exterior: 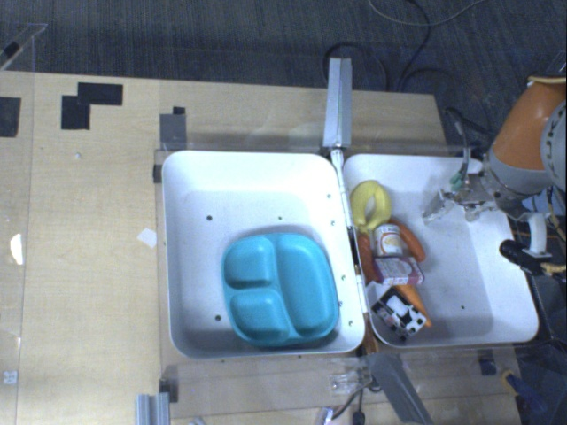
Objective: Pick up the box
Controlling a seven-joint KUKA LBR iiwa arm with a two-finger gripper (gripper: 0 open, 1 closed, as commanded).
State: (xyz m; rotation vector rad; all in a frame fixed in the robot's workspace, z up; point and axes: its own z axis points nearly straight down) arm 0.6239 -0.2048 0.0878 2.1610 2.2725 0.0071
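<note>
The box (399, 269) lies untouched among the clutter along the left wall of the right bin (496, 326), so the pick is all ahead, with the gripper (454, 200) spread and holding nothing near the far wall; no label is readable.

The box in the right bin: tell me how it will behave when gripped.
The box looks small and flat-sided, so probably stiff and light. It lies wedged among the yellow toy, an orange piece and a black-and-white item, so neighbours may shift. Its printed faces could be somewhat slippery.
</note>
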